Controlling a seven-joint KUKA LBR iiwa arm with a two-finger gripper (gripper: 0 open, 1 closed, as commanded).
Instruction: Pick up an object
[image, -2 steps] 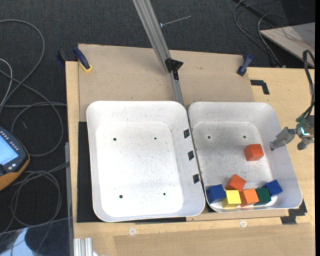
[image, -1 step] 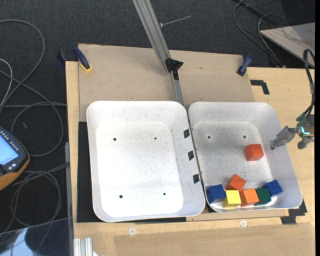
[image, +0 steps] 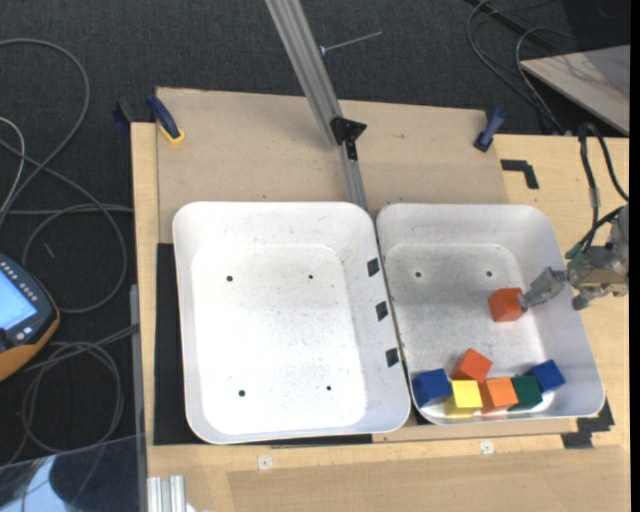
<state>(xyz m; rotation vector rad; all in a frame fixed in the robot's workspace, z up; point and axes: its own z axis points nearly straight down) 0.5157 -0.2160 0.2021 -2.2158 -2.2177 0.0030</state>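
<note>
Two white bins sit side by side on your table (image: 300, 140). Look at the right bin (image: 450, 225) — a red block (image: 506, 304) lies alone near its right wall, with the claw (image: 553, 284) just beside it; you cannot tell whether the claw is spread or closed. Six more blocks crowd the bin's near edge — blue (image: 431, 385), yellow (image: 466, 395), two orange, green, blue.

Bright, even overhead light; soft shadows; mild glare on white bins (image: 200, 240)
</note>
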